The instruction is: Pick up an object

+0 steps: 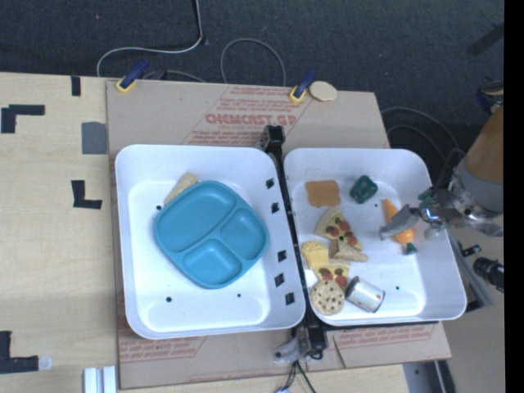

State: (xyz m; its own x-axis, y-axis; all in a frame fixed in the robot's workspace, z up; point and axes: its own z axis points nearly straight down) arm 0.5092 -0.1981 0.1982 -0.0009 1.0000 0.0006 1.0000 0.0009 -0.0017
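**A:** Orange piece — where does it lie, and how does the arm stand?

**B:** It lies toward the right side of the right bin. The arm comes in over that bin's right rim, wrist low, and the gripper points left. One grey finger lies slantwise across the orange piece; whether the jaws are spread or pinching it, I cannot tell.

**A:** What room is there?

**B:** Bare floor runs below the gripper along the right wall. The food crowds the bin's left half, near the divider.

**A:** Count them.

**B:** Two bins. In the right bin: one toast slice, one dark green piece, one pizza slice, one cookie, one silver can lying on its side. The left bin holds one blue divided plate, with a tan piece tucked under its upper edge.
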